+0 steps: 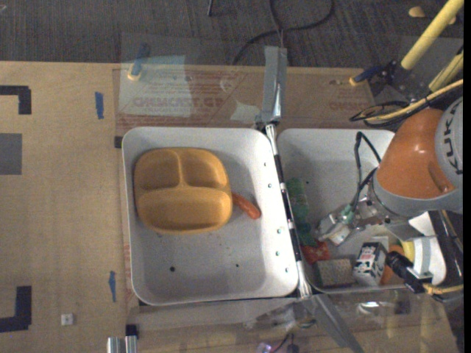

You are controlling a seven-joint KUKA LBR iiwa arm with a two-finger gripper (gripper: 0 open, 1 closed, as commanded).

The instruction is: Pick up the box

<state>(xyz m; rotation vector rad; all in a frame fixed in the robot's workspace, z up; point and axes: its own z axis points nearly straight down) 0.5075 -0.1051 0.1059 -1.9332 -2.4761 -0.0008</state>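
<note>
Two white bins (140,219) on bench (59,219)

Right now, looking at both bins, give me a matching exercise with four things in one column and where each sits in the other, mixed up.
Things:
1. yellow divided tray
2. orange carrot
3. small box
4. gripper

Places:
A. near edge of the right bin
B. upper part of the left bin
C. against the tray's right side
D. low over the clutter in the right bin

Pairs: 1-B, 2-C, 3-A, 4-D
</note>
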